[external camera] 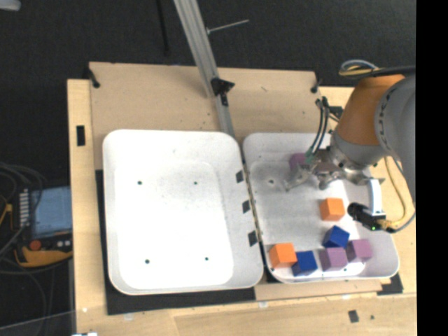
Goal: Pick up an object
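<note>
The right bin holds several small blocks. A purple block lies near its back, partly hidden by my gripper, which hangs low over the bin just in front of it. An orange block sits to the gripper's front right. Along the bin's front edge lie an orange block, a blue block, a purple block, another blue block and another purple one. I see nothing held in the gripper.
The left bin is beside the right one, and they meet at a shared rim with black clips. A slanted metal rail rises behind the bins. The arm's cables hang over the right bin's right side.
</note>
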`<action>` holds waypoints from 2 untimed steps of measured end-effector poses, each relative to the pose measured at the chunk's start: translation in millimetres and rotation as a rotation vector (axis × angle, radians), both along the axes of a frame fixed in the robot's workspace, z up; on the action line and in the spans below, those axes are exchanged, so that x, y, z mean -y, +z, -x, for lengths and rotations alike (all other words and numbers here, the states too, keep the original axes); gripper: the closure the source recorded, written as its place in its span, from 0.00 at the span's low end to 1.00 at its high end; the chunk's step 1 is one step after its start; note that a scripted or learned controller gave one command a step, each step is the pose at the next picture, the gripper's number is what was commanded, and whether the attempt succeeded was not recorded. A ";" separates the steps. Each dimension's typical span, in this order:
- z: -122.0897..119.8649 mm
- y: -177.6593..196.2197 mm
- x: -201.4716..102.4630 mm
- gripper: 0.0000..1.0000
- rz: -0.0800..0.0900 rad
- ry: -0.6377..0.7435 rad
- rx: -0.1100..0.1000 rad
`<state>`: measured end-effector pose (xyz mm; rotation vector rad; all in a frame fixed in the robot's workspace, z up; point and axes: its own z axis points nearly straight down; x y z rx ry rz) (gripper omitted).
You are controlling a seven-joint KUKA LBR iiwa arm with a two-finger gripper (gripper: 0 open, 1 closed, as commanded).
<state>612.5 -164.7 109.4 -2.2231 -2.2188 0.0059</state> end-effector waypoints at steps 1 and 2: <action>-1.8 14.4 0.6 1.00 -0.001 -0.004 0.008; -1.1 60.3 7.3 1.00 0.000 -0.002 0.009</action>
